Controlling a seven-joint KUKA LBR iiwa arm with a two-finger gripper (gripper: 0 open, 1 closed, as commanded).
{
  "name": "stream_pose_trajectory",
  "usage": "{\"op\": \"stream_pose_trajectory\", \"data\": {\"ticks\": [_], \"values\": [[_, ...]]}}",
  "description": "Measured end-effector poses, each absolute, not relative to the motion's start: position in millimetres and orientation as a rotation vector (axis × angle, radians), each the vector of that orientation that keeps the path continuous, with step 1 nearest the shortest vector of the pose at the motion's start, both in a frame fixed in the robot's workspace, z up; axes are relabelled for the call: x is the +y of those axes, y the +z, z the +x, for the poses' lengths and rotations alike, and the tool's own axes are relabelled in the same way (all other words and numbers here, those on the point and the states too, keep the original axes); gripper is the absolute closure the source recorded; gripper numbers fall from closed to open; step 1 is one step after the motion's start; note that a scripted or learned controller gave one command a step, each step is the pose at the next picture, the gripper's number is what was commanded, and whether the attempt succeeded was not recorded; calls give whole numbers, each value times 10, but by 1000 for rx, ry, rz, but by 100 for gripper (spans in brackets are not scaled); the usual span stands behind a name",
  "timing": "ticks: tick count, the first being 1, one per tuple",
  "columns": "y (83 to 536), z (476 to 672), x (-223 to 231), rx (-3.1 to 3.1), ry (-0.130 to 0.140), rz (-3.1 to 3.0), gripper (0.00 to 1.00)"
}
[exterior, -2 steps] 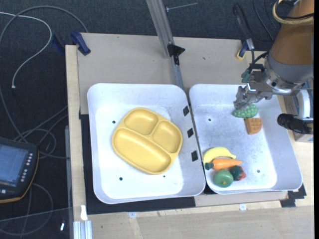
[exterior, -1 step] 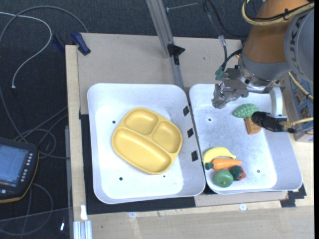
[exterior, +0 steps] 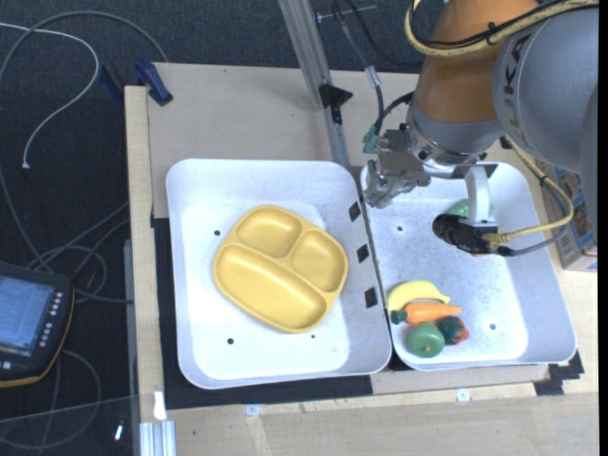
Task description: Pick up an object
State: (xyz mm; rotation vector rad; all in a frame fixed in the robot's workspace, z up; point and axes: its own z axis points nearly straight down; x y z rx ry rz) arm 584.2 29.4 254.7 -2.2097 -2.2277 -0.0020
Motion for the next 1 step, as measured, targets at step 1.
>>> {"op": "stream_pose_trajectory", "data": {"ticks": [1], "values": [[2526,5933,915,-2230,-5,-2212,100]]}}
